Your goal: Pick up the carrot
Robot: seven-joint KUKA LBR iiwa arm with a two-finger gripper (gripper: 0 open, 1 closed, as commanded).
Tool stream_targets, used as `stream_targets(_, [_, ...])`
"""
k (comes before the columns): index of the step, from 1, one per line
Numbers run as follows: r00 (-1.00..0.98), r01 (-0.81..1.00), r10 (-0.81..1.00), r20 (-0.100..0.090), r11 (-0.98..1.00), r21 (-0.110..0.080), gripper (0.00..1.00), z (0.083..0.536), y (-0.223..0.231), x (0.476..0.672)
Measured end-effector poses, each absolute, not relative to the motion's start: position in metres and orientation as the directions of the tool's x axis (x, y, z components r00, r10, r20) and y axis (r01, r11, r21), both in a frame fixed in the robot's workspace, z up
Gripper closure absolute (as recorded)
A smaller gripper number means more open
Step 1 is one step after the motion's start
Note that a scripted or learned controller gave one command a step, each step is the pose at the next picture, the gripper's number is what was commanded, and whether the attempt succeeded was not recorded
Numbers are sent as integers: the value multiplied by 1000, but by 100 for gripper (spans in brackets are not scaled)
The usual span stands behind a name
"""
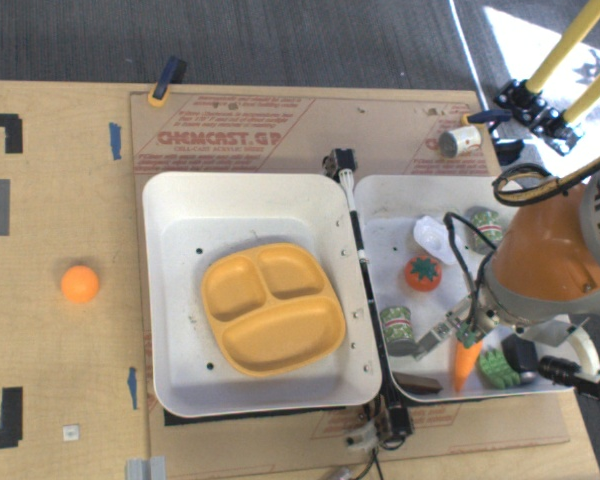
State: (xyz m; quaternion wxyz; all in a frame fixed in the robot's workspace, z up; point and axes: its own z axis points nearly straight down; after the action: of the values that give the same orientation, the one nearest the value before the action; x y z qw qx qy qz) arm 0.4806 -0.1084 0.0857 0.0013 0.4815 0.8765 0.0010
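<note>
The carrot [464, 364] is orange with a green leafy top and lies near the front wall of the right bin [380, 208], pointing toward the front edge. My gripper [466, 325] hangs right above the carrot's leafy end, under the arm's orange band [543, 256]. The wrist hides how the gripper meets the carrot. The carrot still rests on the bin floor.
Around the carrot lie a green leafy toy [498, 367], a small green can [395, 321], a red tomato-like toy [423, 274], a white object [432, 234] and another green can [485, 222]. The left bin [170, 268] holds a yellow divided plate [273, 308]. An orange ball [79, 283] sits on the bench.
</note>
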Motion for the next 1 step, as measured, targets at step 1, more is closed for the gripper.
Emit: stream_targets(1, [-536,844,844,-1,536,3,0,86,-108,481])
